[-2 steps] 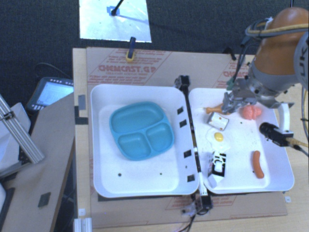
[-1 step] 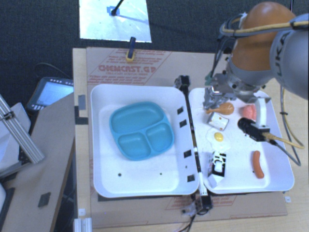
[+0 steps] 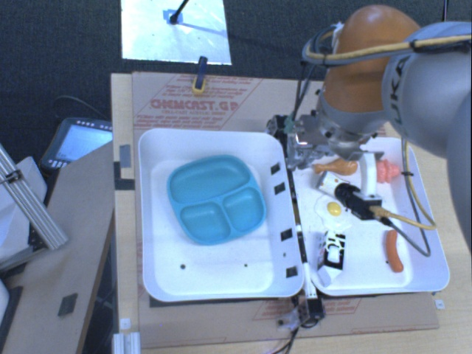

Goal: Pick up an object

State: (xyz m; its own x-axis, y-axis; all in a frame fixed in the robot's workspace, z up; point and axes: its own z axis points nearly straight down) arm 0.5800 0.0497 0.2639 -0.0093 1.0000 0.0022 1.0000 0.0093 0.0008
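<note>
Honestly, I cannot tell whether the gripper (image 3: 308, 152) is parted or closed. A tan toy (image 3: 335, 167) lies just beside it, a fried egg (image 3: 332, 209) near.

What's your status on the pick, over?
Gripper over right bin, far left corner; grip unclear. Fried egg, sausage, tan piece, pink piece lying loose there. Arm hides part of bin.

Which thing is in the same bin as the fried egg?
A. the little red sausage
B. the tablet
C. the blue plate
A: the sausage lies in the view's right bin with the egg, while the blue plate sits in the other bin.
</note>
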